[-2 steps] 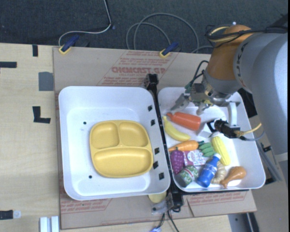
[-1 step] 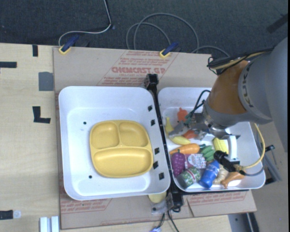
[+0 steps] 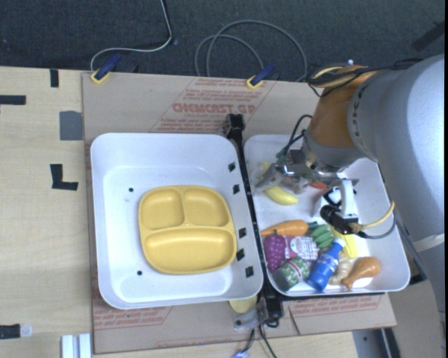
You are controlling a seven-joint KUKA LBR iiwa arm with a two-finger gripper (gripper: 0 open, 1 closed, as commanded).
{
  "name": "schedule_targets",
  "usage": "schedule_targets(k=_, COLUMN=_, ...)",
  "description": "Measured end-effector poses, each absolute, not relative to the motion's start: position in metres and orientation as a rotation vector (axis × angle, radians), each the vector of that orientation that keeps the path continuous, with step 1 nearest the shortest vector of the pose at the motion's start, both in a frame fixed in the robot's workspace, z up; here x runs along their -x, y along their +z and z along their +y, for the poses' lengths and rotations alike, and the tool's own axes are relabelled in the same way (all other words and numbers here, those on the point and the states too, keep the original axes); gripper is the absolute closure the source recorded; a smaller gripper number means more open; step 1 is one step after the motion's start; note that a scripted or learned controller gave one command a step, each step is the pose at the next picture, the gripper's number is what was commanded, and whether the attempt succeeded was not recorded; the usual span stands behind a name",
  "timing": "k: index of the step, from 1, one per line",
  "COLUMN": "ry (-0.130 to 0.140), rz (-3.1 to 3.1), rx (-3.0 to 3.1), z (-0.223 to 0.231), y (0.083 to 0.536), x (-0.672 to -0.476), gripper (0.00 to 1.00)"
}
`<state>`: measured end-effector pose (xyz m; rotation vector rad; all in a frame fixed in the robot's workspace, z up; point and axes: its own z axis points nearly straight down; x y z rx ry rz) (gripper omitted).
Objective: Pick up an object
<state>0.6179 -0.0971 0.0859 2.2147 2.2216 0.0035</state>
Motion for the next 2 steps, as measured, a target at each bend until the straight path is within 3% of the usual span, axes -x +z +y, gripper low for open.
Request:
schedule_targets(k=1, ry=0.004, rz=2.22, rx=-2.217, z=-0.097, y=0.096, x=-0.616, gripper=1.0)
schedule_targets(k=2, ry=0.011, rz=2.23, rx=-2.208, z=-0.014, y=0.19, x=-0.624, gripper=1.0)
